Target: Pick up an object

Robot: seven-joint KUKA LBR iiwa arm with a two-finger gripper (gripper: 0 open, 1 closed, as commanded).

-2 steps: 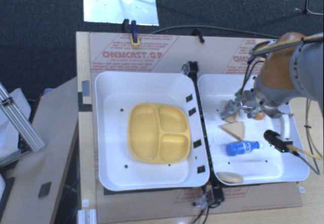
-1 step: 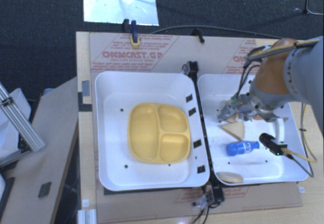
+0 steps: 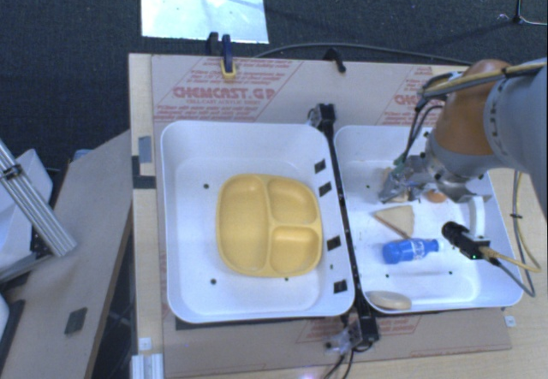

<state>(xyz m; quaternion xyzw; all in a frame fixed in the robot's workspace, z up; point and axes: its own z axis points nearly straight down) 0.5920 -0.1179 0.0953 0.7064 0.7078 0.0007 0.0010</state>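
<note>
Two white bins on the worktop, arm over the right one.
A yellow divided plate (image 3: 270, 225) is seen in the left bin (image 3: 184, 223); in the right bin (image 3: 495, 283) the gripper (image 3: 401, 185) (finger state cannot be told) is lowered just above a sandwich wedge (image 3: 395, 220), a blue bottle (image 3: 409, 249) nearer.

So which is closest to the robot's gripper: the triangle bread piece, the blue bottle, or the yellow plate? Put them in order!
Measured from the gripper in the camera view:
1. The triangle bread piece, in the right bin, just below the gripper.
2. The blue bottle, in the same bin, lower still, past the bread.
3. The yellow plate, over in the left bin, across the divider.
</note>
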